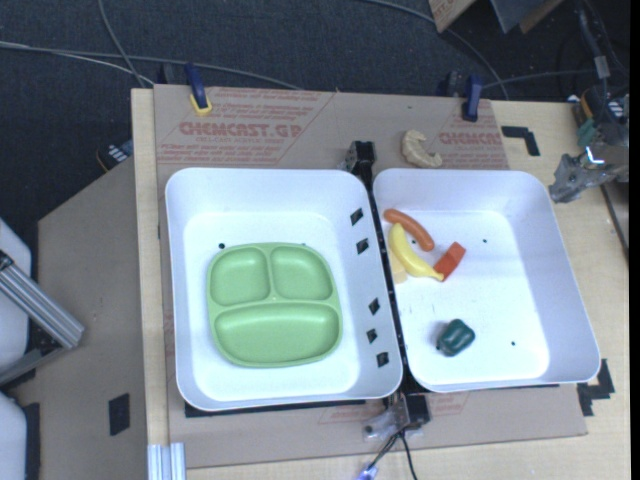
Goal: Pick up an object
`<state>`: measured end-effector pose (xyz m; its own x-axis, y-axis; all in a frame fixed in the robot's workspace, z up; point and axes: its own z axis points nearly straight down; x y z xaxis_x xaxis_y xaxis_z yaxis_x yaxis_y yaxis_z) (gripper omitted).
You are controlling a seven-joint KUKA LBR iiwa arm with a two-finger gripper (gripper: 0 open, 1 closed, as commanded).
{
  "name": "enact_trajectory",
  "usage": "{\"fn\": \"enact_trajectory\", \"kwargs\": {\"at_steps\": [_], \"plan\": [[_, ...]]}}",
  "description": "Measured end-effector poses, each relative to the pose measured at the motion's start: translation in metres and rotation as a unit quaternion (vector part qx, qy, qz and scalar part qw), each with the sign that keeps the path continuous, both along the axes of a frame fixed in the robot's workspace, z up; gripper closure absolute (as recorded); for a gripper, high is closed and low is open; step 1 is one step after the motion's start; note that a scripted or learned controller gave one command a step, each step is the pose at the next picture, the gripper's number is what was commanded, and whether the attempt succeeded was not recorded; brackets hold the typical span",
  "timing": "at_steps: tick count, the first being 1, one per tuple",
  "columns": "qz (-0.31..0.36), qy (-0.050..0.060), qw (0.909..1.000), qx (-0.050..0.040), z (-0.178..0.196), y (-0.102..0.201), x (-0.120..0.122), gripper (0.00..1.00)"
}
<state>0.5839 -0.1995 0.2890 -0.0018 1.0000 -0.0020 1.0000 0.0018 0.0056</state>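
Toys lie in the right bin (pixel 560 268) — a yellow banana (pixel 408 256) touching an orange sausage (pixel 410 228) and a red piece (pixel 451 259), a green pepper (pixel 456 338) well apart. A grab into the touching cluster could slip or snag two; the pepper looks safer.

In the right bin (pixel 520 268) you see an orange sausage (pixel 410 228) touching a yellow banana (pixel 408 255), a small red-orange piece (pixel 451 259) at the banana's tip, and a dark green pepper (pixel 456 337) lying apart nearer the front.
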Motion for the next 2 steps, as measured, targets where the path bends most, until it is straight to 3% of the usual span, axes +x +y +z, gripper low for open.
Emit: {"fn": "enact_trajectory", "kwargs": {"at_steps": [2], "plan": [[0.002, 0.004, 1.0, 0.0023, -0.01, 0.101, -0.027, 1.0]]}}
